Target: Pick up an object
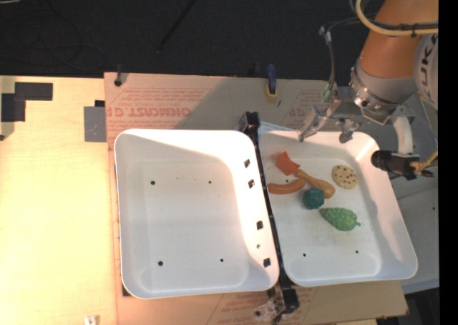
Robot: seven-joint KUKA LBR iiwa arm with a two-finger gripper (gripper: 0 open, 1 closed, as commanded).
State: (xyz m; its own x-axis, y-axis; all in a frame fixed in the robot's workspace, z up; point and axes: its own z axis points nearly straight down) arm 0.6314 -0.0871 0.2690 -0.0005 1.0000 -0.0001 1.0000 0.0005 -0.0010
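Lying nearest in the right bin (401,259): green bumpy fruit (339,218), likely light and stiff, best gripped across its middle. Beyond it: teal ball (313,199), curved sausage (300,182), red piece (287,163), cookie (344,176). Farthest, the claw (326,130) hovers over the rim, spread wide, holding nothing.

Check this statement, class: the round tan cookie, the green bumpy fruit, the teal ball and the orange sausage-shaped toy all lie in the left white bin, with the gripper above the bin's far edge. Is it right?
One detail is wrong. The camera view shows the round tan cookie, green bumpy fruit, teal ball and orange sausage-shaped toy in the right white bin, not the left. The gripper is above that bin's far edge.
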